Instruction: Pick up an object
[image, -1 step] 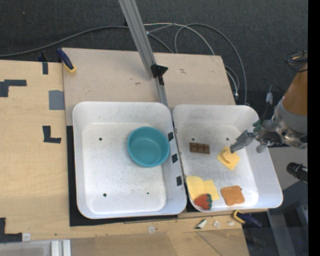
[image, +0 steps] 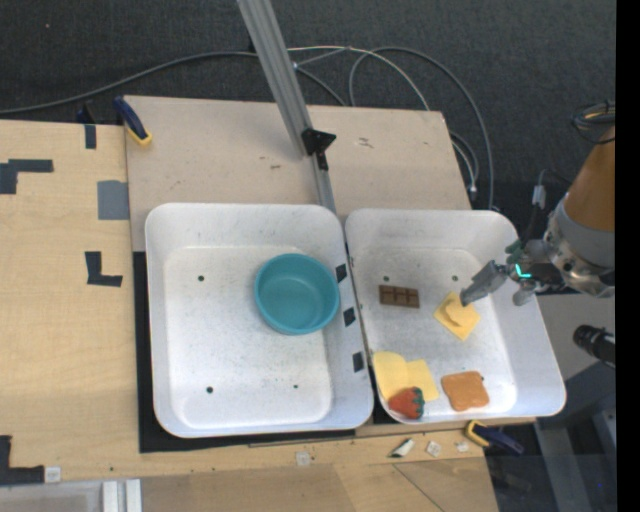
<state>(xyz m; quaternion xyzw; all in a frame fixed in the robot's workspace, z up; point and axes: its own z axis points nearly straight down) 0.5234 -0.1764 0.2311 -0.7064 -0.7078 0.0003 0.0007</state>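
Reaching in from the frame's right, claw (image: 487, 283), grip width indeterminable, poised touching or just above the upper edge of the yellow cheese wedge (image: 458, 320) in the right bin (image: 535, 385); risk: off-centre closing nudges the wedge aside, ungrasped.

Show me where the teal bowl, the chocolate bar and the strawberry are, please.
teal bowl (image: 296, 292), camera view, middle of its inside
chocolate bar (image: 399, 296), camera view, middle of its top
strawberry (image: 406, 403), camera view, its red body
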